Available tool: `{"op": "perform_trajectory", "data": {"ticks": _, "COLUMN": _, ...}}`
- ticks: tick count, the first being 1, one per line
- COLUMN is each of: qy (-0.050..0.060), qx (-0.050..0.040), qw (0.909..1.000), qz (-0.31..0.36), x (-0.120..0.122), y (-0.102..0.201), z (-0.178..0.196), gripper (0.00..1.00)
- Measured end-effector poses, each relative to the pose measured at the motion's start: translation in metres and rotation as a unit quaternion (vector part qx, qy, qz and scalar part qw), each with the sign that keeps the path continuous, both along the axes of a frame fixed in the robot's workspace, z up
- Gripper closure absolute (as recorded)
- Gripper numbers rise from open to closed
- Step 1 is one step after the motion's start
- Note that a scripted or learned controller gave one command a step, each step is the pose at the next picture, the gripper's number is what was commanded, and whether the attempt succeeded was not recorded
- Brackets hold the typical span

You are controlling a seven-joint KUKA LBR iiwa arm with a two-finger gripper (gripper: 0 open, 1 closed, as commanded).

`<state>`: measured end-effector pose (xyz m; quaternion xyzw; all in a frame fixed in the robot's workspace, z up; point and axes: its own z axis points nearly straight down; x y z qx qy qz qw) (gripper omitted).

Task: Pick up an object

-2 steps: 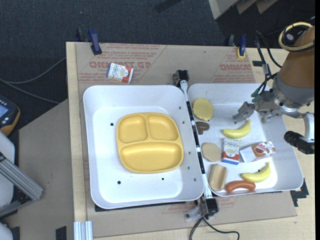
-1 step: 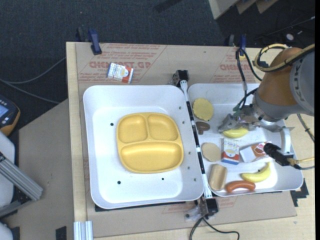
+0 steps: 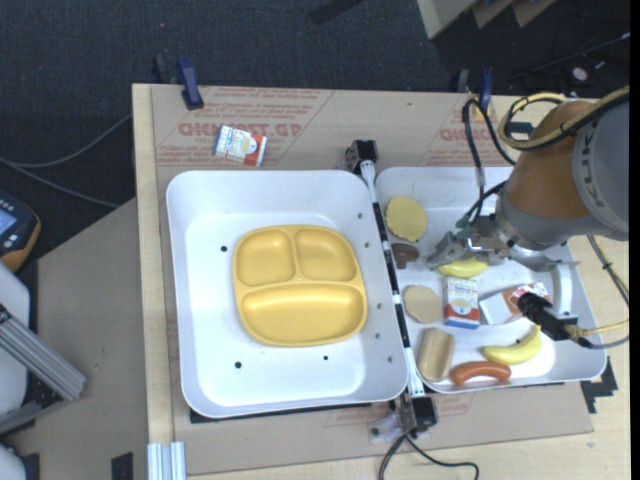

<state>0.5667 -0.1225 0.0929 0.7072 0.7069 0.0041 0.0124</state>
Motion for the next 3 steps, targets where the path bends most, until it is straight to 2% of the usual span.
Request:
{"op": "perform_trajectory", "data": {"ticks": 1, "qy": -0.005, "qx": -0.0011, "qw": 1.0, "qz": -0.001, "x": 0.003, "y": -0.001, "z": 0.014, "gripper": 1.0}}
{"op": "perform_trajectory", "data": {"ticks": 2, "qy": -0.002, "qx": -0.0004, "qw": 1.0, "qz": -0.001, "x": 0.001, "y": -0.001, "z": 0.01, "gripper": 0.0}}
{"op": "perform_trajectory", "data": {"ticks": 3, "qy": -0.003, "qx": -0.0009, "qw": 1.0, "qz": -0.001, "x": 0.002, "y": -0.001, "z": 0.021, "gripper": 1.0}}
